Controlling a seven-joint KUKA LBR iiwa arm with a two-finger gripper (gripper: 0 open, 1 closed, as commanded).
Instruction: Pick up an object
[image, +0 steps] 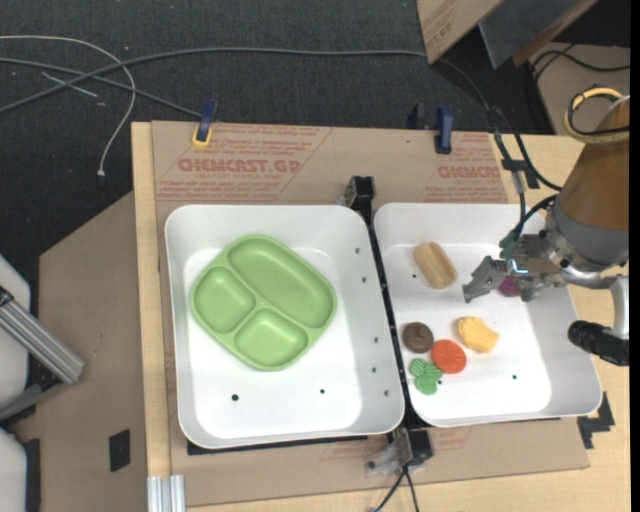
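Observation:
The right bin (530, 390) holds several toy foods: a tan bread roll (435, 265), a brown round piece (417, 336), a red round piece (449, 357), a yellow-orange piece (478, 333) and a green leafy piece (427, 376). A small purple object (511, 289) lies near the bin's right side. My gripper (503, 288) hangs low over it with its fingers spread apart, one dark finger (479, 284) pointing left toward the bread roll. The purple object shows between the fingers, partly hidden by the wrist. No finger visibly clamps it.
The left bin (200, 400) holds a green divided plate (263, 300). A black divider (372, 250) runs between the bins. The arm's orange band (600, 180) and grey wrist cover the right bin's right edge. Blue clamps (206, 122) hold the cardboard at the back.

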